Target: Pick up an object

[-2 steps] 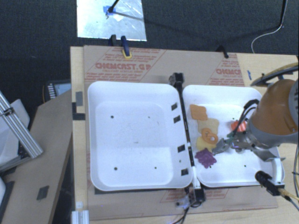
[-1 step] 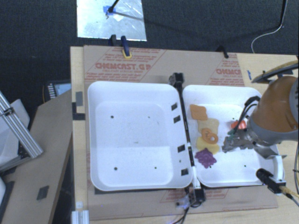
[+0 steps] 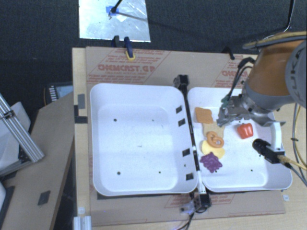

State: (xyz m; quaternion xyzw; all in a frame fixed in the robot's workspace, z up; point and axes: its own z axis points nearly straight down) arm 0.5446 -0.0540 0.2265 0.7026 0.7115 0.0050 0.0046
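Gripper [image 3: 229, 114] sits low over the right bin [image 3: 273, 178], in its upper middle area; whether it is open or closed cannot be told, and nothing is visibly held. A red pepper [image 3: 245, 130] lies just beside it at about 4 o'clock, apart from it. An orange slice [image 3: 204, 115] lies near the gripper at 9 o'clock, close to the bin's left wall. A pretzel [image 3: 215, 139] sits at 7 o'clock from the gripper, touching the top of a yellow piece [image 3: 212, 149] below it. A bunch of purple grapes [image 3: 211, 162] lies just beyond the yellow piece, farther along the 7 o'clock line. The left bin [image 3: 139, 138] adjoins at 9 o'clock. The arm [image 3: 276, 73] enters from 2 o'clock.
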